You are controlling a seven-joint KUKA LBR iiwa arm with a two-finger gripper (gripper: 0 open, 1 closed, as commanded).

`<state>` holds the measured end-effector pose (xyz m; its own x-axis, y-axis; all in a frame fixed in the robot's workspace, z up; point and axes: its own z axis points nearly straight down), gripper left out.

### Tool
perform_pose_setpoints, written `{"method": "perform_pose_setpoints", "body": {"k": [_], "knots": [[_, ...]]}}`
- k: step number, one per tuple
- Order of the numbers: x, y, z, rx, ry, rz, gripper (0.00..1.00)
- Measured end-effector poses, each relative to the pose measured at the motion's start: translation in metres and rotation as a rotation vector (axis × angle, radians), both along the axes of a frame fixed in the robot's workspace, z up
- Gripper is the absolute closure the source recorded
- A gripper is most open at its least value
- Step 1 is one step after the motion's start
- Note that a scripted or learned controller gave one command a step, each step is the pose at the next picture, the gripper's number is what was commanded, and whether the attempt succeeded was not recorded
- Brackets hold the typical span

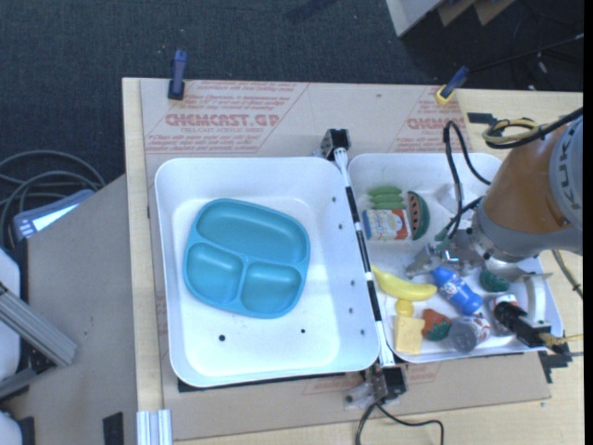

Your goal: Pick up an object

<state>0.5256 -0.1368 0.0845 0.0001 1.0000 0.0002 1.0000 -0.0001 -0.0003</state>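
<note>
— With the arm low over the right bin (519, 170), which object will it take?
— Likely the blue bottle (458, 291) beside the banana (405, 286). The pincer (447, 258): can't tell its state. It should descend squarely, avoiding neighbours.

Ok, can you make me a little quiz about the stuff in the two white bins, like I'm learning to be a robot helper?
1. True or false: the blue divided plate lies in the left bin.
2. Which toy lies nearest the divider between the bins? A) banana B) watermelon slice C) blue bottle
3. Fill in: the arm hangs over the ____ bin.

Key: 1 true. 2 A, the banana's tip almost reaches the divider. 3 right; the right bin holds all the small toys, and the arm comes in above its far side.
</note>
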Motion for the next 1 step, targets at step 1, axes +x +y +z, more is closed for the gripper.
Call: {"method": "perform_pose_setpoints", "body": {"k": [1], "knots": [[0.0002,-0.0005,0.0099,-0.001,-0.002,-0.001,1.0]]}}
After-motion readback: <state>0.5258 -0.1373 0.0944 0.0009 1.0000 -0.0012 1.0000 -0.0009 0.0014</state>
